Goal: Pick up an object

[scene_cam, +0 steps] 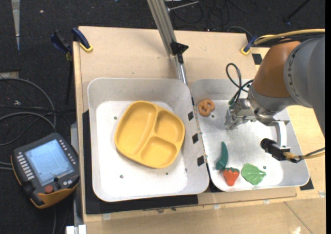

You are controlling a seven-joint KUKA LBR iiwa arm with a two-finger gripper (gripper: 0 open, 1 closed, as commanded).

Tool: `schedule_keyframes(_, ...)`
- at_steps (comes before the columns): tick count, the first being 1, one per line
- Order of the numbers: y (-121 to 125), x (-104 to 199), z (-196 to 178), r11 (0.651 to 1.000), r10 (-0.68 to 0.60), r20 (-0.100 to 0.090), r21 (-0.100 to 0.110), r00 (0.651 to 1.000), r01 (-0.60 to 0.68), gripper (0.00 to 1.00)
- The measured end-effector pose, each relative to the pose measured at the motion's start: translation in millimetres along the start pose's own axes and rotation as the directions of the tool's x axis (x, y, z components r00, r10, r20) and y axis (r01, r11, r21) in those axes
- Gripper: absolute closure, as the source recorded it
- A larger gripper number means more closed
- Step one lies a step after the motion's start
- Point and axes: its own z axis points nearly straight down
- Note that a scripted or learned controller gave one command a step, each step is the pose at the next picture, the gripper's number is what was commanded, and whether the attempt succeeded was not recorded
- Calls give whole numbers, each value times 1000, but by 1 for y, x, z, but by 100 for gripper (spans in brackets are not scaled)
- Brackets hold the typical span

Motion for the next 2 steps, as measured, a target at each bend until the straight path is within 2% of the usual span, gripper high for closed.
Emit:
schedule_keyframes(1, -4, 0, -44, 1000, 0, 0, -2, 1000, 0, 100)
schedule_keyframes(2, 5, -4, -105, 1000, -2, 1, -5, 1000, 2, 100)
